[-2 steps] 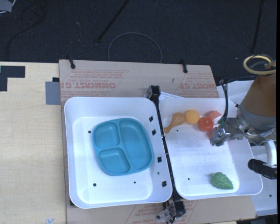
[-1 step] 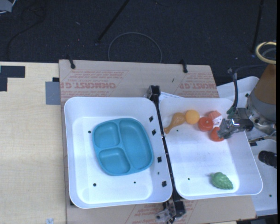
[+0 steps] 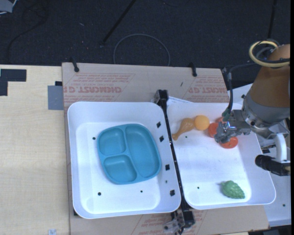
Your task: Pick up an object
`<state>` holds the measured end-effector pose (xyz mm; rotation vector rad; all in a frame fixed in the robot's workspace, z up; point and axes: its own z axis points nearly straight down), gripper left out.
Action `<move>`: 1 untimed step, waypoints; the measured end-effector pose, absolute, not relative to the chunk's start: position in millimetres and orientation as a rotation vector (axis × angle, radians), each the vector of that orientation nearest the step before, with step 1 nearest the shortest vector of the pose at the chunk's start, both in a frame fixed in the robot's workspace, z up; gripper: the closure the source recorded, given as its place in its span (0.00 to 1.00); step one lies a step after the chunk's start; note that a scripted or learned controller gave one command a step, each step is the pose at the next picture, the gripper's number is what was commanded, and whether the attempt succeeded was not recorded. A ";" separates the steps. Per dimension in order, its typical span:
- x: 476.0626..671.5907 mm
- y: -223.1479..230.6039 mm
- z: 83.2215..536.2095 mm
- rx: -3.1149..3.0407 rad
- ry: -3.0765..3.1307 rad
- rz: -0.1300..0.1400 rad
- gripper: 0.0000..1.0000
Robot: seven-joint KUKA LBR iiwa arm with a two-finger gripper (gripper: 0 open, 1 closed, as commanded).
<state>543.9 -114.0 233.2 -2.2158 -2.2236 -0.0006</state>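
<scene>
Gripper (image 3: 224, 134) over flat red-orange object (image 3: 229, 142) | right bin (image 3: 264, 192)

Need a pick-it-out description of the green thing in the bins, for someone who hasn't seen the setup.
Start at the right bin of the two white ones. Go to its near right corner, away from the gripper and the orange items at the far end. The green object lies there alone: small, lumpy, leafy-looking, the single green thing in that bin.
</scene>
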 end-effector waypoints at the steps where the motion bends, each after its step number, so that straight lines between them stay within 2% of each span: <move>1: 553.3 -55.0 239.3 -2.213 -2.226 -0.001 1.00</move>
